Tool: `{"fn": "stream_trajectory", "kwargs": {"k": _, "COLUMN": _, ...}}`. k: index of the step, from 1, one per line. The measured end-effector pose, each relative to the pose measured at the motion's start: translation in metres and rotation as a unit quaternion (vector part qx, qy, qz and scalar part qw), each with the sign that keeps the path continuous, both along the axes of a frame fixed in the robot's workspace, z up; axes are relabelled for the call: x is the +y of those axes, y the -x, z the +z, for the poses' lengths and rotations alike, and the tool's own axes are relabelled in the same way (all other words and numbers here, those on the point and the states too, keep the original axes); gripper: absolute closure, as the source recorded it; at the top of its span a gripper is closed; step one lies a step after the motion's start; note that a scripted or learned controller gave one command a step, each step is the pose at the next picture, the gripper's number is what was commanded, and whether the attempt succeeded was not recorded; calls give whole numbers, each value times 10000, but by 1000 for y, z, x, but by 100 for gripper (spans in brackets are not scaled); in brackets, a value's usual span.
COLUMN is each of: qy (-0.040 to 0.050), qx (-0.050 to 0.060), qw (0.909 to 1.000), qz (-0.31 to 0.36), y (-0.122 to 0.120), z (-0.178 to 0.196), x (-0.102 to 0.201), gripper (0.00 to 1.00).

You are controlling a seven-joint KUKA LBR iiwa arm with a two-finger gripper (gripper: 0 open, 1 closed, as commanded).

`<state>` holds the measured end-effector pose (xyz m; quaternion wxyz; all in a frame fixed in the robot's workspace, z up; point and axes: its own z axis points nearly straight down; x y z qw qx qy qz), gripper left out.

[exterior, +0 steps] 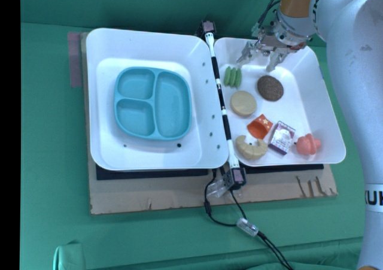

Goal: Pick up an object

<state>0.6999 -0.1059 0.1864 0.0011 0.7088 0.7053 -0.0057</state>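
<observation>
Toys are lying scattered in the right bin [326, 104], any of them a fair target. Nearest the camera, a croissant [251, 148], a small packet [282, 137] and a pink toy [308, 144] are sitting in a row, with a red carton [260, 126] just behind the croissant and close to the packet. They are crowding one another, so a grab there is risking a finger coming down on a neighbour and nudging both away. Further back a tan disc [243, 103] and a brown cookie [270, 88] are lying flat; both look low and wide, so the fingers are likely to slide over the tops rather than close around them. Green pods [233, 76] are lying close to the bin's left wall, where a finger could be striking the rim.

At the far end the gripper [260, 58] is hanging above the bin floor with its fingers spread apart and nothing between them, and is pointing down and slightly toward the divider. It is standing between the pods and the cookie, touching neither. The arm [353, 35] is reaching in from the right, orange band uppermost, elbow bending back over the bench. The left bin [102, 53] is holding a blue tray [154, 103], well apart from the gripper.
</observation>
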Motion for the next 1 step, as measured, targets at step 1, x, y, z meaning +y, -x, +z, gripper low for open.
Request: {"fn": "stream_trajectory", "kwargs": {"k": 1, "qy": -76, "qx": 4, "qw": 10000, "qz": 34, "y": -1, "z": 0, "x": -10, "gripper": 0}}
